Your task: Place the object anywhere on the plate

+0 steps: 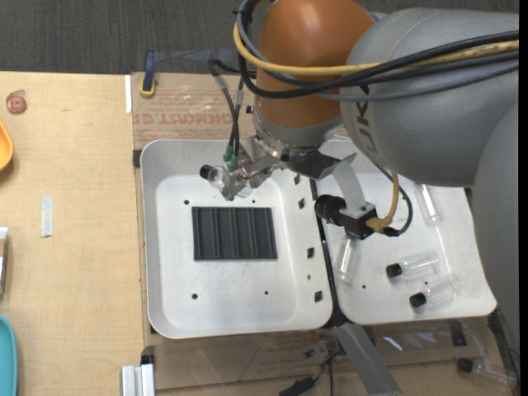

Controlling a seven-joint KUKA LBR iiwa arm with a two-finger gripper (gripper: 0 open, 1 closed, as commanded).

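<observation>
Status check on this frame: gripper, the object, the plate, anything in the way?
Gripper over left bin, above dark ribbed plate's top edge. Clear vial at fingertips, grip unconfirmed. More vials in right bin. Plate unobstructed.

Views: we have one, a fixed camera above the bench.
Direction: we look down at a slant, with the bench's far edge and dark floor along the top.
Framing: the left bin (165,304) sits near the middle, whole; the right bin (462,304) is partly covered.
Nearness: we sit close enough that the arm (429,97), reaching in from the right, bulks across the upper right.
Left margin: a strip of pale wooden bench top (66,221) runs down that side.
Shared ground: with only one view, we have no overlap to report.
</observation>
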